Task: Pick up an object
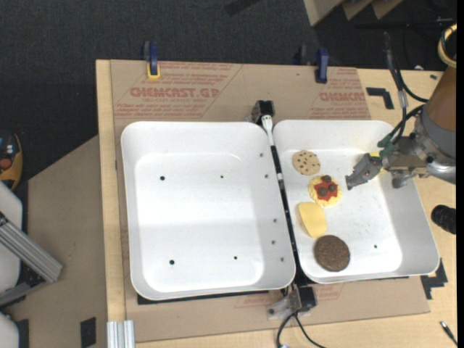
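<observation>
Four snacks line the left side of the right bin (406,263), where the claw (360,174), grip unreadable, hangs beside the tart (324,190), probably targeting it

Bright even light, soft shadows, slight blur

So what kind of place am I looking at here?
Probably a robotics lab test bench: two shallow white plastic bins clamped to a board, toy food like a chocolate-chip cookie, and a grey robot arm's gripper.
</observation>
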You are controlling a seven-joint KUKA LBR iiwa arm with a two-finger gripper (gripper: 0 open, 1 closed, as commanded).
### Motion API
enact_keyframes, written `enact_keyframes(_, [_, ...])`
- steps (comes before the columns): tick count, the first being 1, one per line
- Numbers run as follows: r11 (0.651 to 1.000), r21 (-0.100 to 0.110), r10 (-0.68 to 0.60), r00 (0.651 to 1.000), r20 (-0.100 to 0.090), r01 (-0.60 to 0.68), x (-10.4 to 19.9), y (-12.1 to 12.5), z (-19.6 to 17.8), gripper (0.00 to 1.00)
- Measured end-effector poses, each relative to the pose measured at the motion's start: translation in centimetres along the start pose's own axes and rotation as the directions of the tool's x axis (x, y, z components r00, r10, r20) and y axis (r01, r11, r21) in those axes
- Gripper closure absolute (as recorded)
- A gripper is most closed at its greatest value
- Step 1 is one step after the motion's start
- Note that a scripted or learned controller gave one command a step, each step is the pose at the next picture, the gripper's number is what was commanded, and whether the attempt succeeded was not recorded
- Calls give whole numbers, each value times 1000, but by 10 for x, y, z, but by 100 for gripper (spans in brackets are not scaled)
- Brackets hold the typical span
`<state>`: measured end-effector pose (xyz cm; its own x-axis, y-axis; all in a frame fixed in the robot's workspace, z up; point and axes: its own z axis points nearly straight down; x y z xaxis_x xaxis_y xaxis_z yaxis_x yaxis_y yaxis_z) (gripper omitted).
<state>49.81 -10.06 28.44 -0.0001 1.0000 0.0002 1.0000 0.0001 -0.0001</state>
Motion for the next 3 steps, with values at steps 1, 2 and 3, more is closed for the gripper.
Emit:
enact_keyframes(1, [1000, 5, 0, 1000, -1, 0, -12, 59, 124, 0])
enact_keyframes(2, [1000, 1, 3, 1000, -2, -3, -16, 47, 203, 0])
enact_keyframes(3, [1000, -7, -2, 1000, 3, 2, -26, 114, 199, 0])
